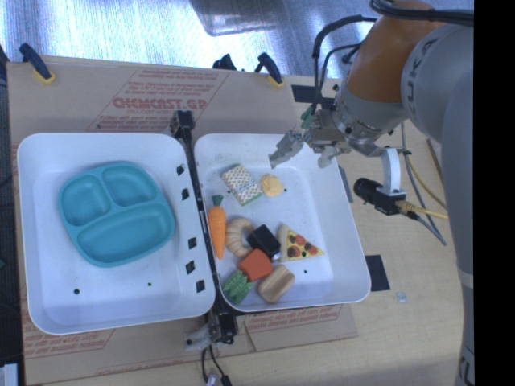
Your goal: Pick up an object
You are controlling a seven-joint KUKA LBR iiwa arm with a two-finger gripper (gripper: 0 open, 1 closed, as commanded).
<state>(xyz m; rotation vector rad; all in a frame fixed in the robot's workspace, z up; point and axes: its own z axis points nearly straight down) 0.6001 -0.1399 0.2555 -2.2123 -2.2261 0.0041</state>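
Two white bins side by side on the desk [402, 312], sitting on a cardboard sheet [121, 95]. Left bin [40, 296] with a blue divided plate [117, 212] lying flat in it, nothing else. Right bin [338, 232] loaded with toy food: checkered green block [241, 183] near the back, small yellowish piece [272, 186] just beside it on the right, carrot [217, 226] lying along the left wall with its green top pointing to the back, bagel [238, 235] next to the carrot, black piece [263, 240] touching the bagel, pizza slice [299, 246] to the right of that, red block [256, 264] below the black piece, green veggie [237, 285] and a bread roll [275, 283] at the front edge. Arm [402, 55] in from the right, claw [302, 153] hovering over the back right part of the right bin, above and right of the yellowish piece, fingers spread apart with nothing between them. No contact with any of the food, all of it down on the bin floor.
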